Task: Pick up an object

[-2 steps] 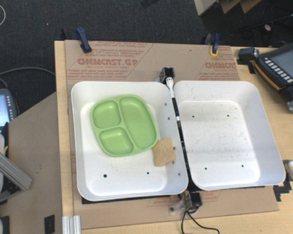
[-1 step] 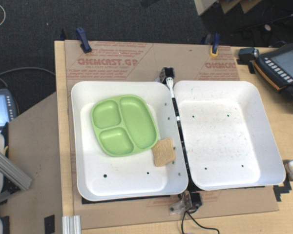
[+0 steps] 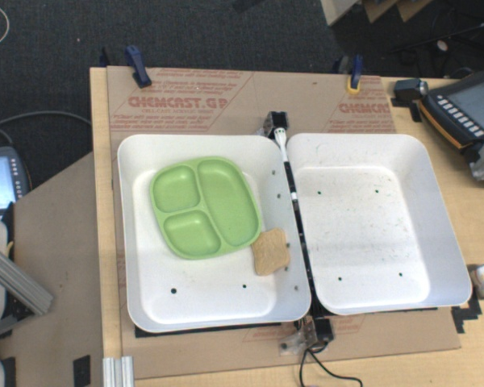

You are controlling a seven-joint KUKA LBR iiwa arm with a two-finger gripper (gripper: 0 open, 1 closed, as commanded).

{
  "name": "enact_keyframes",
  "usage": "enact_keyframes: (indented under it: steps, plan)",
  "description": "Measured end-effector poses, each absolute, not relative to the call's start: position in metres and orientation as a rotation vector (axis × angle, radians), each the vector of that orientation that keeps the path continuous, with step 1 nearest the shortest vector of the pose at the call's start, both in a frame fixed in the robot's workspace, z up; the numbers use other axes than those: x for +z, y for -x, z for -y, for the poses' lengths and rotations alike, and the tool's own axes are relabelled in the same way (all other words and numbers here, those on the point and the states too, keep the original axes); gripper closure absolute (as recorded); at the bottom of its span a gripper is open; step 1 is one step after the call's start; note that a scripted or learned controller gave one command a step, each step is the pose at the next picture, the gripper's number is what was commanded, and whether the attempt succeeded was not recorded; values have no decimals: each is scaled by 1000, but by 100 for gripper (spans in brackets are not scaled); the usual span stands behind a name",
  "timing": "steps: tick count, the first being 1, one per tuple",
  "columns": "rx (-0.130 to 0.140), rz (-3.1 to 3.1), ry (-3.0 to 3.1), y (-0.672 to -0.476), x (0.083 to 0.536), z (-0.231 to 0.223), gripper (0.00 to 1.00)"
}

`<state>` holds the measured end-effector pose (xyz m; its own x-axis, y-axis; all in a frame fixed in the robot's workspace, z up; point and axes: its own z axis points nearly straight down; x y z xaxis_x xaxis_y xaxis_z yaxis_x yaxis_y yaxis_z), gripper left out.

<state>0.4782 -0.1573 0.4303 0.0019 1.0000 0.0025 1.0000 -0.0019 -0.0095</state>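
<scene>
a: down on the counter point(image 3: 226, 87), what lies in front of you?

b: two shallow white bins side by side on a brown board. left bin point(image 3: 137, 216) holds a green plate point(image 3: 206, 208) with three compartments, lying flat toward the bin's upper left part. just beside its lower right corner sits a small tan sponge point(image 3: 270, 252), a rough square, touching or nearly touching the plate's edge; i cannot tell which.

a: and the other bin?

b: right bin point(image 3: 371, 289) has a bare white floor with some dark specks and a few small holes. a black strip point(image 3: 294, 216) runs along the seam where the two bins meet.

a: what about your hand, is it open, is it holding anything?

b: i cannot tell how my hand stands from this view, and nothing here lets me say it has hold of anything. plate and sponge both rest on the bin floor.

a: anything around the bins?

b: two clamps pin the board at its far edge, a blue one point(image 3: 137, 64) on the left and a blue and yellow one point(image 3: 355, 72) on the right. a dark device with buttons point(image 3: 456, 115) lies at the far right, and cables trail from the near edge of the board.
</scene>
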Motion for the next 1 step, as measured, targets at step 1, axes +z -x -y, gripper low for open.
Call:
enact_keyframes:
  steps: [1]
  plan:
    - [-6, 2228, 2239, -489, 542, 228, 100]
